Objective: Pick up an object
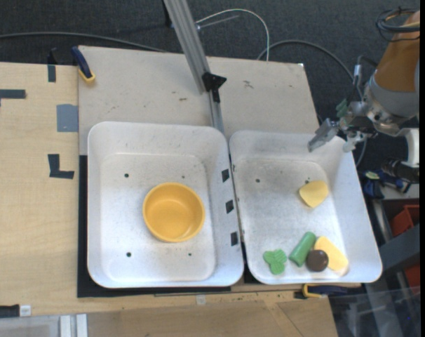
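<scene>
The right bin [268,153] holds a yellow wedge [314,193] near its right wall. At its front lie a green cylinder-like block [302,248], a small green lumpy piece [275,260], a dark brown ball [317,260] and a yellow piece [334,255] touching the ball. A yellow bowl [173,211] stands upright in the left bin [114,146]. My gripper [335,140] hangs over the far right corner of the right bin, above and behind the wedge. It is open, with nothing between its fingers.
A slanted metal pole [191,37] comes down to the bench behind the wall shared by the two bins. Cables [268,37] run across the dark floor at the back. A blue and yellow clamp [83,63] sits at the bench's far left corner.
</scene>
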Tool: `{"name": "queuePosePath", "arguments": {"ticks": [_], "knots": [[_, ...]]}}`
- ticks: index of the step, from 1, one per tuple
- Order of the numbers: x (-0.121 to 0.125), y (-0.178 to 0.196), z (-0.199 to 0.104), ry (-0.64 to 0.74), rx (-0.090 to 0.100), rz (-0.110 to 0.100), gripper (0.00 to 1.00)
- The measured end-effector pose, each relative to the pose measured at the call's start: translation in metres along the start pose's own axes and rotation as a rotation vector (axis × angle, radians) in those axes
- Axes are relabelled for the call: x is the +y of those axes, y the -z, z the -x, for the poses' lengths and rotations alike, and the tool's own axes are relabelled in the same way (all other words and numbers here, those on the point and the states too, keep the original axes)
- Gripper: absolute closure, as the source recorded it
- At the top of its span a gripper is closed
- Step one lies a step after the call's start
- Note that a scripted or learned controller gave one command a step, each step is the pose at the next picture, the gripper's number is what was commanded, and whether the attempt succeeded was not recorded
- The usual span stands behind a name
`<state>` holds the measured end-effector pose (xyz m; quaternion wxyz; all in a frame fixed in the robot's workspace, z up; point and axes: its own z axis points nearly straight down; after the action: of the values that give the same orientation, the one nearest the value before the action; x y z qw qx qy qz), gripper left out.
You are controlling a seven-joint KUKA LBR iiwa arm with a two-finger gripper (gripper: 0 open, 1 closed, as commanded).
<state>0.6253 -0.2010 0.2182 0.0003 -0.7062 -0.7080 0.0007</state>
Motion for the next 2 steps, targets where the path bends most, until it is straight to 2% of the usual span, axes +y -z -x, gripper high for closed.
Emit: {"name": "queuePosePath", "arguments": {"ticks": [1, 2], "knots": [[0.000, 0.000, 0.000, 0.000, -0.001, 0.000, 0.00], [0.004, -0.044, -0.001, 0.000, 0.000, -0.004, 0.00]]}}
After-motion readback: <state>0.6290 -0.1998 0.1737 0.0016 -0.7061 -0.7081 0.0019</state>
